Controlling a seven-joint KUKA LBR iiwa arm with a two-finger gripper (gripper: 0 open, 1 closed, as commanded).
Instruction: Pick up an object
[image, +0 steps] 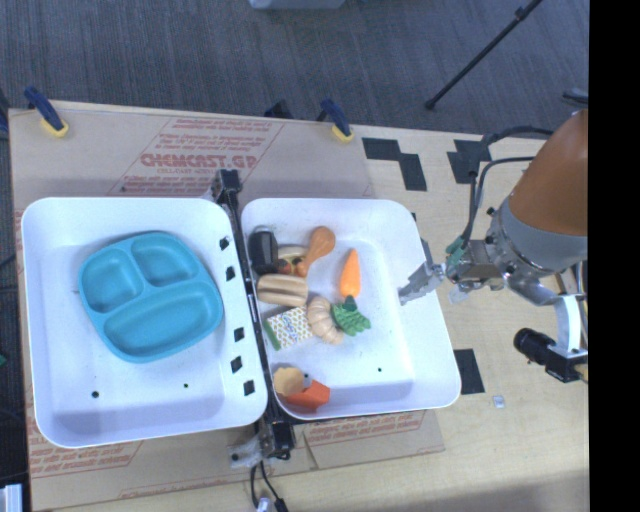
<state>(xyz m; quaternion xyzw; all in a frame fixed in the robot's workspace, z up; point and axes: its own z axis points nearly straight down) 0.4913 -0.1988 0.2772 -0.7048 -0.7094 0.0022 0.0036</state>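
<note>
I see even, bright overhead light; both white bins (400, 340) come close to washing out, with little detail on their walls. Shadows are soft and short, pooling under the blue plate (150, 295). The frame is low in resolution and slightly soft throughout; the dark carpet (300, 50) above the worktop (520, 440) looks grainy.

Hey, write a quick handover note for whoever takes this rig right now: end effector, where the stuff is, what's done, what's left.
End effector: over the right bin's right rim, holding nothing; open or shut can't be told.
Items: toy food lies piled in the right bin's left half, including a carrot, hot dog bun and orange piece near the front.
Left bin holds a blue divided plate.
Done: nothing picked yet.
Left: move in over the pile, grasp one item, lift.
</note>
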